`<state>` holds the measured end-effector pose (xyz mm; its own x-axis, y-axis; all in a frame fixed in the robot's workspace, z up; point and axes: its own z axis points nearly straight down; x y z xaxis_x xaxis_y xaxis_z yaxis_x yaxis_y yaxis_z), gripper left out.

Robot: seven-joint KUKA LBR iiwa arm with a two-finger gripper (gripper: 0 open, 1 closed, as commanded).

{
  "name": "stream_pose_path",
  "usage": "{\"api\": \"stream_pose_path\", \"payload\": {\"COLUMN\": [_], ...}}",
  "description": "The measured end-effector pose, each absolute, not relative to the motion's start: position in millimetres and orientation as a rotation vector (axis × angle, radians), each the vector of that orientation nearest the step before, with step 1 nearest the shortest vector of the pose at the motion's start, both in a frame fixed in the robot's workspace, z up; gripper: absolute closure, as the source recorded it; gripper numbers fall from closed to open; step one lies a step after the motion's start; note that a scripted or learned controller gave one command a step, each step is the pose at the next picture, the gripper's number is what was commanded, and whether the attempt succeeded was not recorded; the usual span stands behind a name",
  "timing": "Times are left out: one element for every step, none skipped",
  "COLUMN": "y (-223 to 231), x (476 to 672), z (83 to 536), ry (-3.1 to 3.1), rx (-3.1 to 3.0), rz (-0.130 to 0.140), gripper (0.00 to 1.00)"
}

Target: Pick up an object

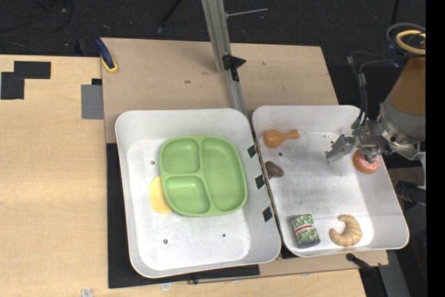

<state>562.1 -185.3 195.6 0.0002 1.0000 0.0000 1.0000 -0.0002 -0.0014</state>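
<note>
My gripper [342, 148] hangs low over the upper right part of the right bin [327, 198], reaching in from the right edge. A round red-orange object [366, 162] lies just to its right, against the bin's right wall, beside the gripper rather than in it. An orange drumstick-shaped toy [279, 138] lies at the bin's upper left. A small brown piece [274, 169] sits near the left wall. A green can [304, 230] and a tan croissant [347, 230] lie at the front.
The left bin [188, 240] holds a green divided plate [203, 175] with a yellow object [158, 195] poking out under its left edge. A metal post [217, 31] rises behind the bins. The grey arm with its orange band [410, 90] stands at the right.
</note>
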Motion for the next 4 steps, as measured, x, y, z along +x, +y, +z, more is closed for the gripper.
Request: {"api": "stream_pose_path", "payload": {"y": [-182.1, -182.2, -182.1, -188.0], "x": [559.7, 558.0, 561.4, 563.5], "z": [151.8, 108.2, 93.0, 107.1], "ry": [-2.217, -2.217, -2.226, -2.237], "rx": [-2.216, -2.217, -2.225, -2.243], "rz": [0.006, 0.006, -0.004, -0.003], "gripper": [0.00, 0.00, 0.00, 1.00]}}
